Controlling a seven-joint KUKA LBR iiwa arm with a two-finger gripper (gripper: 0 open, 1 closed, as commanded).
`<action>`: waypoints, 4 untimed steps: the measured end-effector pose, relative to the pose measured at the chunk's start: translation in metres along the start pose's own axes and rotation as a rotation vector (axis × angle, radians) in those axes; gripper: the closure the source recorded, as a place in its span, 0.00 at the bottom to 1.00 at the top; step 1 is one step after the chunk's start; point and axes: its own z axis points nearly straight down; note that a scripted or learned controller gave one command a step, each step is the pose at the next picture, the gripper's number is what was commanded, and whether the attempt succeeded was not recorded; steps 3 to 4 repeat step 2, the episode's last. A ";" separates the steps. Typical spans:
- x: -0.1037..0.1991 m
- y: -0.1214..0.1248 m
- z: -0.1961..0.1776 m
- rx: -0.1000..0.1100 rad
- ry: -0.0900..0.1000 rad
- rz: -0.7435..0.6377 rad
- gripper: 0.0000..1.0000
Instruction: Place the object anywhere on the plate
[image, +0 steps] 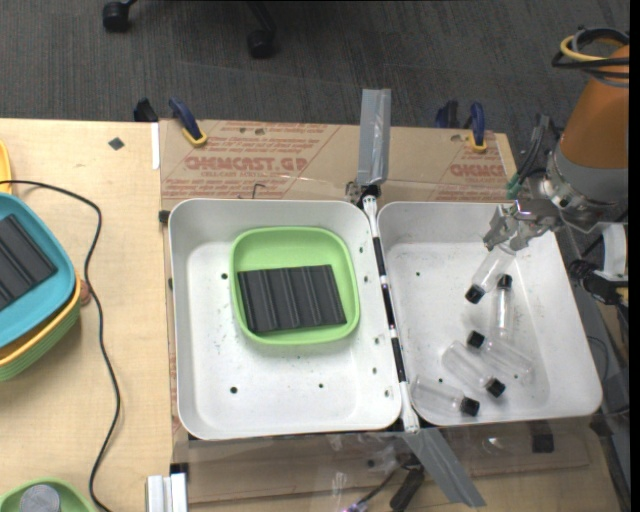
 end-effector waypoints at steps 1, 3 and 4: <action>0.000 0.000 0.000 -0.001 0.000 0.000 0.00; 0.001 -0.005 -0.048 0.000 -0.001 0.232 0.00; 0.001 -0.005 -0.048 0.000 -0.001 0.232 0.00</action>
